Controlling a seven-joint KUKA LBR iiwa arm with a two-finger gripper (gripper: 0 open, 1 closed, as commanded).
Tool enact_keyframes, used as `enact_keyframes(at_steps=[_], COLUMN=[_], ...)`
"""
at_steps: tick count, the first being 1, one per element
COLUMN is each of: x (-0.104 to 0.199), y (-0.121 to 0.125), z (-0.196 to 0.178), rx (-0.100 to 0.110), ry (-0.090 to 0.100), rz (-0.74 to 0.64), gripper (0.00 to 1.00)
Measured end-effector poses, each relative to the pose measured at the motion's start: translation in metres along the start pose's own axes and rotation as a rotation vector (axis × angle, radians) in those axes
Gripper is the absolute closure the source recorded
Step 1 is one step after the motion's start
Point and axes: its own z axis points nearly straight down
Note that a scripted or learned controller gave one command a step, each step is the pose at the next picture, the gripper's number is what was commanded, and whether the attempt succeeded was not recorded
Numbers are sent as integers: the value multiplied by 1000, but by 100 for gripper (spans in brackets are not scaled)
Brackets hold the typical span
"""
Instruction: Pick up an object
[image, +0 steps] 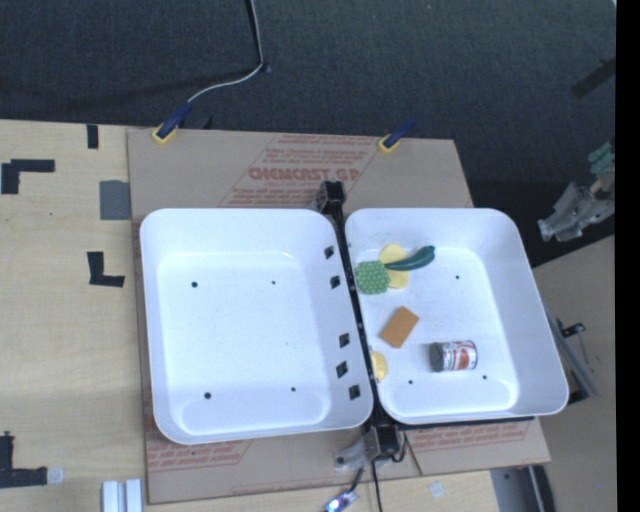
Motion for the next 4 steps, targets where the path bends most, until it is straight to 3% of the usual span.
enact_keyframes(at_steps=[1, 2, 3, 4], x=[-27, -31, 70, 38], y=[27, -21, -35, 6], z=[-115, -109, 6, -109], rx=[-13, -1, 14, -13], ry=[-4, 1, 7, -2], rz=[0, 2, -8, 1], gripper=[100, 100, 100, 100])
